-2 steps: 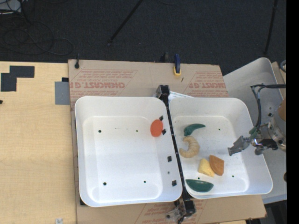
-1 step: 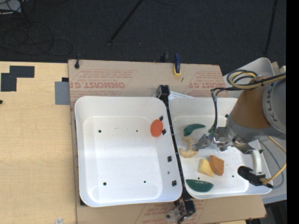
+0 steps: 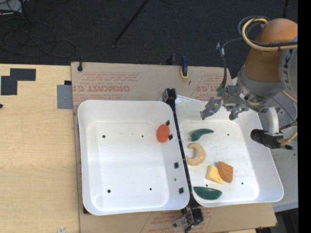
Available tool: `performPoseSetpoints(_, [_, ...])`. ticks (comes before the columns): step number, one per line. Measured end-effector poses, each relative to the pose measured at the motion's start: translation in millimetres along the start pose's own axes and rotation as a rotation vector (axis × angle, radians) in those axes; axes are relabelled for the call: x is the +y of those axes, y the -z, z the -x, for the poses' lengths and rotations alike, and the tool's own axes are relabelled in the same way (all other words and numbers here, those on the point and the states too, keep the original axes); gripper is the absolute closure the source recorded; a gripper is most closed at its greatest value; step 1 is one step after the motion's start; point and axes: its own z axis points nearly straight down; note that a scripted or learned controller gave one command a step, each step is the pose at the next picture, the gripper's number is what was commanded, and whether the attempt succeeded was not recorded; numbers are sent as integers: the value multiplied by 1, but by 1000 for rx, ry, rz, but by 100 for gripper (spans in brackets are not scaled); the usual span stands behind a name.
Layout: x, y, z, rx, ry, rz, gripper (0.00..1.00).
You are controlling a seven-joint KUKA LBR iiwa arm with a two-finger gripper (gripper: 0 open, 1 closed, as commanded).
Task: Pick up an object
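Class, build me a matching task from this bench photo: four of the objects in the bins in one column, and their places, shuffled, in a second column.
Things:
1. orange-red ball
2. yellow wedge
3. tan curved piece
4. tool

Places:
A. middle of the right bin
B. above the right bin's far edge
C. left bin, beside the divider
D. right bin, touching a brown piece

Pairs: 1-C, 2-D, 3-A, 4-B
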Motion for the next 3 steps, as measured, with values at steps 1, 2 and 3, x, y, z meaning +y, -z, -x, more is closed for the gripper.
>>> performPoseSetpoints(1, [30, -67, -51, 2, -3, -23, 0])
performPoseSetpoints(2, [43, -63, -121, 2, -3, -19, 0])
performPoseSetpoints(3, [41, -99, -253, 5, 3, -23, 0])
